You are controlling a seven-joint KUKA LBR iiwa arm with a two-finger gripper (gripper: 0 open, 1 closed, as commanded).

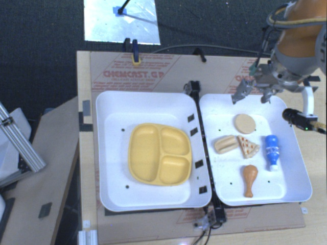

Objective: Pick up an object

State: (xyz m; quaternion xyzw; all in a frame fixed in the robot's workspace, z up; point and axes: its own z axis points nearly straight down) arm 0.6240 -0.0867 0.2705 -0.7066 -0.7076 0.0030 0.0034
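Observation:
My gripper (253, 95) hangs open above the far edge of the right bin (294, 188), with nothing between its fingers (240, 94). Below it in that bin lie a round tan cookie (244, 123), a bread roll (226, 144), a pizza slice (249, 148), a blue bottle (272, 151) and a chicken drumstick (249, 179). The cookie is the nearest of them to the gripper, a short way toward the front.
The left bin (110, 152) holds a yellow divided plate (159, 153). A black clip strip (200, 147) runs along the seam between the bins. Cardboard (148, 73) lies under both bins, and a metal rail (18, 139) stands at the far left.

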